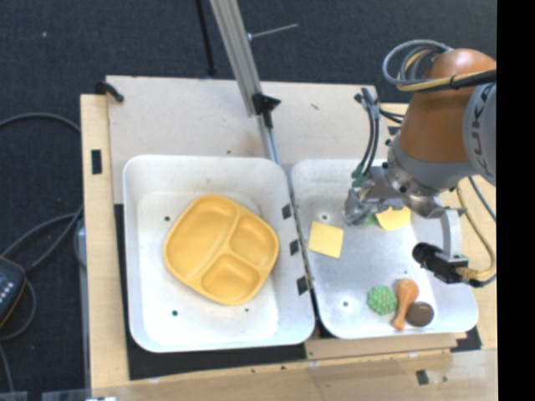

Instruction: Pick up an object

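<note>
My gripper point(360, 209) hangs low over the back of the right bin point(359, 316), under the grey and orange arm. Right beside it, to the right, a small yellow flat piece point(394, 219) lies partly under the wrist. A yellow square slice point(326, 240) rests on the bin floor a little to the gripper's lower left. In the bin's front right corner sit a green bumpy lump point(382, 300), an orange drumstick-shaped toy point(405, 300) and a brown round piece point(420, 313).
The left bin point(142, 307) holds a yellow divided plate point(221, 248). A slanted metal post point(242, 57) rises behind the bins. A black cable fitting point(435, 261) hangs from the arm over the right bin's right side.
</note>
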Available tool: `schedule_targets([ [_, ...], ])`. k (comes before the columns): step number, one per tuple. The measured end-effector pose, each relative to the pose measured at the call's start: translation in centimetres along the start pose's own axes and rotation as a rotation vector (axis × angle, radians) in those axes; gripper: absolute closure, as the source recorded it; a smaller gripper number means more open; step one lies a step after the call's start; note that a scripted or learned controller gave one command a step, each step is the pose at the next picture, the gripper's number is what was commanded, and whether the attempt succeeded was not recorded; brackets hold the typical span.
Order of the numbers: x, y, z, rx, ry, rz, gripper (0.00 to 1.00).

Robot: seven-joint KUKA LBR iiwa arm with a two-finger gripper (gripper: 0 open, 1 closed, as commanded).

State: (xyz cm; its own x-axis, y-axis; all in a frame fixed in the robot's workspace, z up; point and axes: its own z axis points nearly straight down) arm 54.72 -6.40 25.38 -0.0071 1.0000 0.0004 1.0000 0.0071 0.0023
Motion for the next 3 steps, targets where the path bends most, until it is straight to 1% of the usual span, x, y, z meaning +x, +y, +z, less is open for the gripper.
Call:
schedule_targets([
  [1, 5.5, -1.1, -0.3, 0.001, 0.002, -0.001, 1.00],
  [2, 10.3, -0.4, -0.4, 0.001, 0.001, -0.001, 1.00],
  [3, 14.8, -1.3, 1.2, 0.003, 0.001, 0.000, 1.00],
])
